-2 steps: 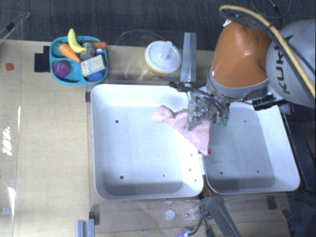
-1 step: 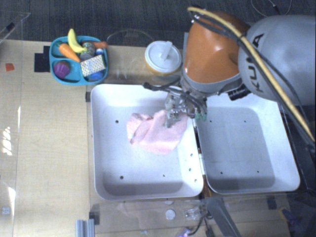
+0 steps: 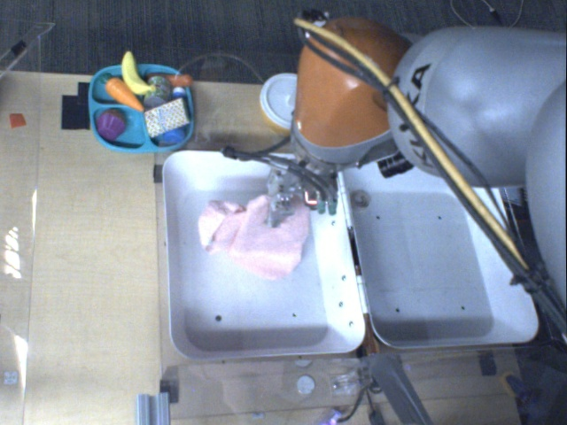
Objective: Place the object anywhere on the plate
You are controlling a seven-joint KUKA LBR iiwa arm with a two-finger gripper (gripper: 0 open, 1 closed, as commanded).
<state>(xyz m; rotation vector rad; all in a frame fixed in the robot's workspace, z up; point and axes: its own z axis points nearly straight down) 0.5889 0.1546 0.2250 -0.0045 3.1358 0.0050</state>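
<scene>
1. The object we take to be the task's thing is the pink cloth (image 3: 257, 235), which lies crumpled on the floor of the left bin (image 3: 182, 264), in its upper half and toward the wall it shares with the right bin (image 3: 443, 273).

2. The gripper (image 3: 285, 204) stands directly over the cloth's upper right part, its tips down at the fabric. From this slanted view we cannot tell whether it touches the cloth or hangs just above it.

3. We judge the step in hand to be the pick: the cloth sits in the bin, not on any plate, so the placing has not yet begun.

4. Whether the fingers are spread, pressed together or pinching the fabric we cannot tell; the wrist's metal parts and the orange band (image 3: 341, 96) crowd that spot, and no fold of cloth is plainly seen between them.

5. The next move, as we judge it, calls for a firm pinch on a raised fold, then a straight lift high enough to clear the bin wall, since limp fabric may slip or drag.

6. Farther out, a blue divided plate (image 3: 99, 104) rests on the bench (image 3: 89, 237) beyond the left bin's far corner, bearing toy food, among it a banana (image 3: 134, 73) and a carrot (image 3: 122, 93). A round yellow-rimmed dish (image 3: 278, 100) sits near the arm's base; we judge it the likelier target.
</scene>
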